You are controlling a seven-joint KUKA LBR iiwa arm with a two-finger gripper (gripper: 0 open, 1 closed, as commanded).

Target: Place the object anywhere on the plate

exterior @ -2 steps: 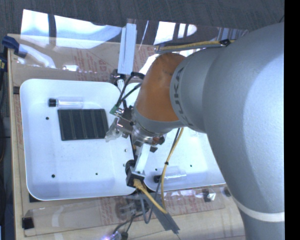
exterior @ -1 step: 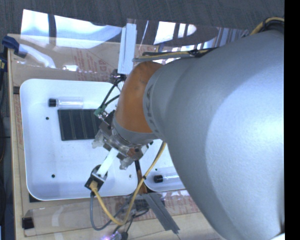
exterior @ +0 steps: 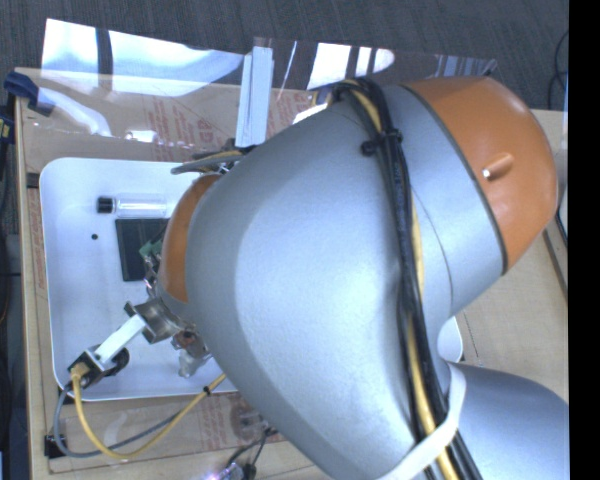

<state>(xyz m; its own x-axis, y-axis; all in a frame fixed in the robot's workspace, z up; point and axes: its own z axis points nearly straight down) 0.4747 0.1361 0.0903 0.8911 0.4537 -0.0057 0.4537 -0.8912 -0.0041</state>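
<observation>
A: What takes up most of the frame?

B: The arm, grey with an orange band, leaning in from the right over the worktop. It covers most of both bins.

A: What shows beneath it?

B: The left white bin, mostly its left part and near rim. On its floor lies a dark rectangular pad, half hidden by the arm, and just above it a clear tube with a black cap, lying flat.

A: And the end effector?

B: The end effector sits low in the near part of that bin, metal parts poking out from under the orange wrist. A white bracket with a yellow cable runs off it toward the bin's near-left corner. I cannot tell how its tips stand; they are too small and crowded.

A: Where is the task's object, and the plate?

B: I can't pick out a plate; it may lie under the arm. The tube could be the object, and it rests apart from the end effector, toward the far side.

A: So progress?

B: Early, I'd judge. Nothing looks held or placed; picking up and setting down both remain.
</observation>
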